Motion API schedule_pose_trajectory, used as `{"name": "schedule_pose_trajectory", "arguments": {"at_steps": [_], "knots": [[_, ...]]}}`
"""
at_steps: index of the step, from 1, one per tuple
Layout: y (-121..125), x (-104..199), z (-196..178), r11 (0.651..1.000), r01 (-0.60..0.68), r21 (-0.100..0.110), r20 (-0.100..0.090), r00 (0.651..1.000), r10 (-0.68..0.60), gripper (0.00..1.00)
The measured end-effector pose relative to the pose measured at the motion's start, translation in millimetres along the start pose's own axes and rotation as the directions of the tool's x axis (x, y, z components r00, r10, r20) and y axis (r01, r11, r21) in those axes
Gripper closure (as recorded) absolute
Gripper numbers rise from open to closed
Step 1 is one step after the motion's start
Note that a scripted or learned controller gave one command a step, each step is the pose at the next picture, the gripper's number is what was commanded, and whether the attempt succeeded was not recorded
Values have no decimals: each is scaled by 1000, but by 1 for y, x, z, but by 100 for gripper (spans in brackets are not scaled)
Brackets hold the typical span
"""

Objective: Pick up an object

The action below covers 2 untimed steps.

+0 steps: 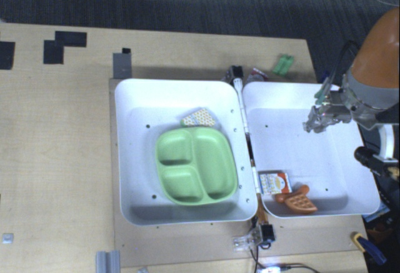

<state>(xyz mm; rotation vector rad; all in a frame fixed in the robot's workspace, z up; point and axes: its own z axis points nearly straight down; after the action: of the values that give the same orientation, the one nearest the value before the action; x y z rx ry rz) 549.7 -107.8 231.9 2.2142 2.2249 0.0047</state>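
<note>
gripper [319, 120] is hovering above the right bin's [325, 165] far right part, its opening too blurred to tell, nothing visibly held. orange waffle toy [300, 203] and small carton [273, 182] are lying at that bin's near left corner, so picking is looking not yet started.

Both bins [134, 159] are white, set on a pale wood-toned tabletop [56, 159]. The divided tray [197, 165] is light green, and the small piece [200, 117] by its top edge has a white-and-yellow lattice pattern. The waffle-shaped toy [300, 204] is orange; the little carton [273, 183] is white and orange.
</note>
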Motion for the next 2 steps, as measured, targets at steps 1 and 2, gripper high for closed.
{"name": "schedule_pose_trajectory", "arguments": {"at_steps": [1, 2], "knots": [[-46, 61, -36, 1000, 1, 1, -1, 1000, -1, 100], [-62, 104, -12, 1000, 1, 2, -1, 1000, -1, 100]]}}
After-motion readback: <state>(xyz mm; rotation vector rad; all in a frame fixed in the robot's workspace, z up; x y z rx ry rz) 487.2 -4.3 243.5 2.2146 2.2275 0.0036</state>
